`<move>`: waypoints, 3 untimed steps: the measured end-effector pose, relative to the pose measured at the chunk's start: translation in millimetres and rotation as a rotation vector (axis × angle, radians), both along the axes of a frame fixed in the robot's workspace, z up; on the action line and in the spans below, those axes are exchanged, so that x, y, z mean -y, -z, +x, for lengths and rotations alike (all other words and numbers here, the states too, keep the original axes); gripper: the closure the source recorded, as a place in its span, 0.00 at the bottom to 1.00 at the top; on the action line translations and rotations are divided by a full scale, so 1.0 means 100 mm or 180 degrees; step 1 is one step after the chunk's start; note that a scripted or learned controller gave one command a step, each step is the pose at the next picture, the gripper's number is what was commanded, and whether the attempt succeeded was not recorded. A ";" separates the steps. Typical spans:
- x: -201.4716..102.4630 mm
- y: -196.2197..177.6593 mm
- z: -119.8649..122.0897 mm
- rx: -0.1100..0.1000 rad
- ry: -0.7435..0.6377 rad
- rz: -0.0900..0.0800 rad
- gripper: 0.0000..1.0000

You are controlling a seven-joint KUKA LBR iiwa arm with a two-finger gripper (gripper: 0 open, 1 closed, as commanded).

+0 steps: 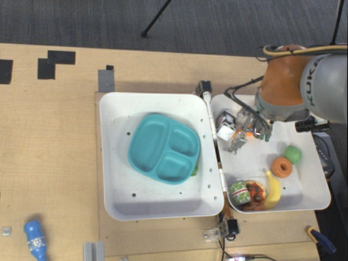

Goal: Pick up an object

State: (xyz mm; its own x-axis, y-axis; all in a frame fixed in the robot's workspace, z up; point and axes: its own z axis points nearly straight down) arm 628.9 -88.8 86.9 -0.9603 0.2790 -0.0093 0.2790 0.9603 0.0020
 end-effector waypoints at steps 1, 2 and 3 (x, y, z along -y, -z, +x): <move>-0.04 0.01 0.27 -0.0030 0.0084 -0.0008 0.00; -0.05 -0.01 -0.59 0.0002 -0.0099 -0.0001 0.00; -0.04 0.00 -0.13 -0.0010 -0.0859 -0.0014 0.00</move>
State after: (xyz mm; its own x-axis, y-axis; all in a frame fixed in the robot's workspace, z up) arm 616.0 -84.3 86.9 -0.9999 0.0129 -0.0067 0.0129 0.9999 -0.0029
